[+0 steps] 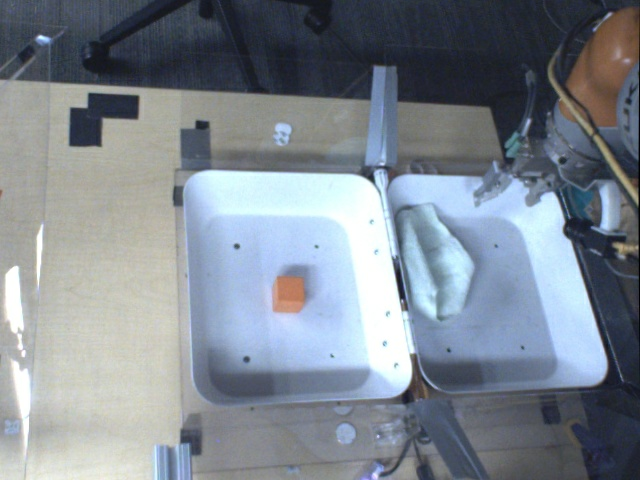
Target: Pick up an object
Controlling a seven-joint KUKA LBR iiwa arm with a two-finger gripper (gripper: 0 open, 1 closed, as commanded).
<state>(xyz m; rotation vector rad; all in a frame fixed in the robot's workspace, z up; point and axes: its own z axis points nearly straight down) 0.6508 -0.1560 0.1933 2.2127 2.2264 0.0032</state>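
Your gripper (512, 182) sits over the right bin's (560, 358) far rim, its fingers spread and holding nothing.
Nearest you, an orange block (289, 294) lies mid-left bin (215, 368); a pale cloth (436, 260) lies against the right bin's left wall.

**No readable writing anywhere**

Nothing legible is showing in this view. No words, brand names, numbers or signs are appearing on any item.

The black patches (100, 116) are sitting on the wooden surface (100, 298) at the upper left as plain dark shapes, carrying no letters. The small white mark (283, 133) is lying on the surface above the left bin (215, 368), too tiny and blurred to read. The orange cube (289, 294) is showing blank faces, and the pale cloth (436, 260) in the right bin (560, 368) is displaying no tag or print.
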